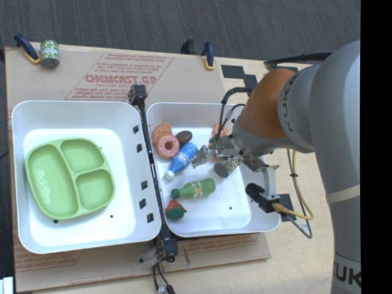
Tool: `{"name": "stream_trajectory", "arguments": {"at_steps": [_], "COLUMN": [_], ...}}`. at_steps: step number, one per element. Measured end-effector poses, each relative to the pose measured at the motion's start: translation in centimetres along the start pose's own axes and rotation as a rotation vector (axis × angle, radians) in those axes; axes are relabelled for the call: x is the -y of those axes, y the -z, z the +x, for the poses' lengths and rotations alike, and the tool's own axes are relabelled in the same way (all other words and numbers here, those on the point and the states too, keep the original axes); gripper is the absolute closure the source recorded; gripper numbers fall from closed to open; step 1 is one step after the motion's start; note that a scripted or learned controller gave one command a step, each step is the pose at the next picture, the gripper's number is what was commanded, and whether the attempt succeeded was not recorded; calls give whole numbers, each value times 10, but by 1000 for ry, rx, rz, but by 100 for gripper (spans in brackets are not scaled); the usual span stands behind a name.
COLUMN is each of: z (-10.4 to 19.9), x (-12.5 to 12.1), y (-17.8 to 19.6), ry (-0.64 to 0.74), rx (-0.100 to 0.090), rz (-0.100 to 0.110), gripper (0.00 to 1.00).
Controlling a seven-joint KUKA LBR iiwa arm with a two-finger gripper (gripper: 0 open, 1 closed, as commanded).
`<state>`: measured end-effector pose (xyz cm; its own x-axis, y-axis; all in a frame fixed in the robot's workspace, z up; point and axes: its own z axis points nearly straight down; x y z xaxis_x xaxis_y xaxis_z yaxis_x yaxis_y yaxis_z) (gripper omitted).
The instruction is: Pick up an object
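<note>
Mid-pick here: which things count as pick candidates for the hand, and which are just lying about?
For the job:
- hand
- blue-and-white plastic bottle
- green plastic bottle
- pink-iced toy doughnut
- dark brown oval toy
- red toy strawberry

Lying about:
- pale green divided plastic tray, left bin
- small green jar, bench corner

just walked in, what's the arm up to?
The KUKA arm reaches into the right bin, its gripper low among the toy items beside the blue bottle. A donut, a green bottle and a strawberry lie nearby. The left bin holds a green divided plate. Nothing looks lifted yet.
</note>
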<state>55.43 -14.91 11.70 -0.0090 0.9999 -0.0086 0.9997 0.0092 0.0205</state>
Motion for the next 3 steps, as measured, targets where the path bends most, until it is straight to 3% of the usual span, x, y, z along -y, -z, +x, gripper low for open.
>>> {"name": "stream_trajectory", "arguments": {"at_steps": [1, 2, 3], "z": [0, -56, -56], "x": [-1, 35, 35], "y": [9, 82, 82], "ry": [5, -5, -4], "rx": [1, -8, -9], "rz": [2, 22, 23], "gripper": [100, 100, 0]}}
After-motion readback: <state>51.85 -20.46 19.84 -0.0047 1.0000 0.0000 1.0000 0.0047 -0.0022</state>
